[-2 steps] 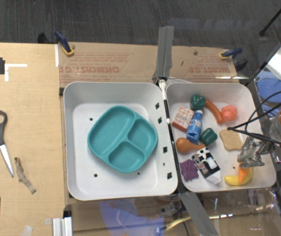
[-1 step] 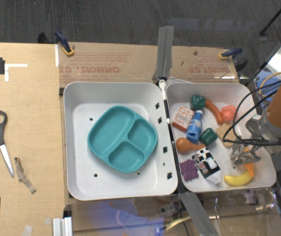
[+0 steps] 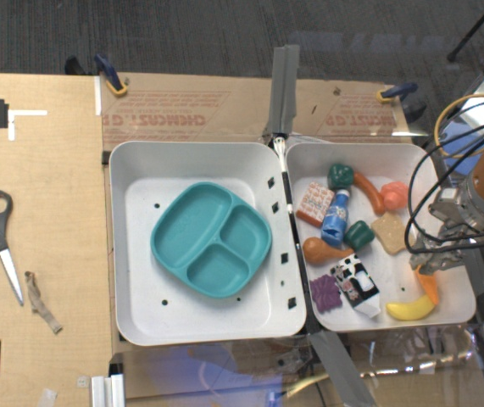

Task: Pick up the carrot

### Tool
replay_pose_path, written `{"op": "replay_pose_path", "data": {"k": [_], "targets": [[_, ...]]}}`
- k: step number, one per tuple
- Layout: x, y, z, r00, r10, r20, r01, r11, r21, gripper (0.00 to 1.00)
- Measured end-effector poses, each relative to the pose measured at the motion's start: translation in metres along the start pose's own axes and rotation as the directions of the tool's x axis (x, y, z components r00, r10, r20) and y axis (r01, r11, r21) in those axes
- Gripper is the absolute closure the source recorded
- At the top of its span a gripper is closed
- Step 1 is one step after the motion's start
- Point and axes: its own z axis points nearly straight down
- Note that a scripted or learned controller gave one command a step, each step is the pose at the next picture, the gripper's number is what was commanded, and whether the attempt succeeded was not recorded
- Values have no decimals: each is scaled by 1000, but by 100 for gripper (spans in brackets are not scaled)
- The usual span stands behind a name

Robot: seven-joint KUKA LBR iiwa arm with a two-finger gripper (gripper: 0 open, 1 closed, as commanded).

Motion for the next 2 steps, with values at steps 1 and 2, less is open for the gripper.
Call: {"op": "replay_pose_path", "data": {"k": [1, 2], "targets": [[19, 27, 13, 992, -129, -1, 129, 992, -3, 100], [-14, 57, -53, 783, -622, 3, 622, 783, -4, 100]]}}
